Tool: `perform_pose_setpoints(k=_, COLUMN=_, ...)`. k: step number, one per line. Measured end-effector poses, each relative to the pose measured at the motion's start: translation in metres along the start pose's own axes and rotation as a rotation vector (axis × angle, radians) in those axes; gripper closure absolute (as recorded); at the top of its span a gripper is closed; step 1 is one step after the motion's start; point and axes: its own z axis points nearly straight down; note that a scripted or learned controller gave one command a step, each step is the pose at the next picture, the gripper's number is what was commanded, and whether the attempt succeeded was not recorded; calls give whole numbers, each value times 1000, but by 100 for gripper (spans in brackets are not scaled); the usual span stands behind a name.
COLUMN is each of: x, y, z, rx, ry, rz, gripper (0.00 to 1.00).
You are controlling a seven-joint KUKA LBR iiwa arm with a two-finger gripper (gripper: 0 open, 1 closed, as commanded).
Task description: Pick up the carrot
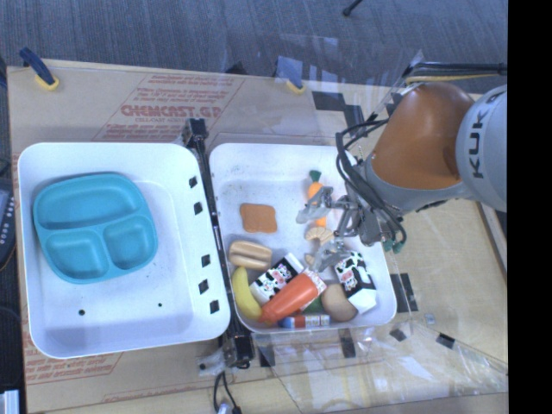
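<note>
Currently the gripper (323, 218) hangs low over the right bin (226, 172), its metal fingers (316, 207) just beside a small orange piece (315, 178) near the far wall; whether they are spread or pressed together cannot be told. The carrot (290, 298) lies toward that bin's near wall, wedged among a banana (244, 293), two milk cartons and an egg (339, 304), apart from the gripper, so the pick is judged not yet done.

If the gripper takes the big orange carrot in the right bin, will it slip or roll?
The smooth, tapered orange carrot looks like rigid plastic, so it may slide out of a pinch. Its round shape could roll, though the yellow banana and milk carton beside it probably hinder that.
</note>
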Motion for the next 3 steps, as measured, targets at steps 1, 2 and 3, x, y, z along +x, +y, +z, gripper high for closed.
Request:
perform_pose_setpoints(k=1, x=-60, y=-24, z=104, rx=1, ry=-4, rz=288, gripper=0)
perform_pose_setpoints(k=2, x=-62, y=-22, z=92, rx=1, ry=-7, rz=279, gripper=100)
perform_pose_setpoints(k=3, x=-56, y=43, z=28, rx=-2, ry=-11, rz=214, gripper=100)
